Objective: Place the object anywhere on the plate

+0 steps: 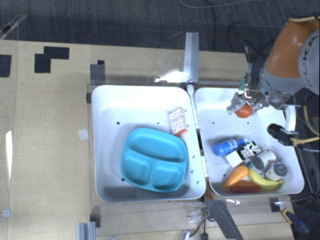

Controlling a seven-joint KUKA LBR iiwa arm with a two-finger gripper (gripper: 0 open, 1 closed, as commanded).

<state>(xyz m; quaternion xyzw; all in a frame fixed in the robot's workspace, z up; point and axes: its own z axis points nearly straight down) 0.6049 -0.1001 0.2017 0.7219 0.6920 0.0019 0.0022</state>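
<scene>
Your claw point(242, 106) is clenched on a small, round, smooth red-orange object point(244, 111), too rounded to show any long axis or pointing direction. The glossy blue plate point(154, 159), sectioned with rounded corners, lies well left and below the claw, in the left bin point(107, 134).

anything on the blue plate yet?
No. The blue plate has bare compartments; the small packet lies beside its upper right rim.

Small red-orange object point(243, 111) over right bin; blue sectioned plate point(154, 159) in left bin.
</scene>
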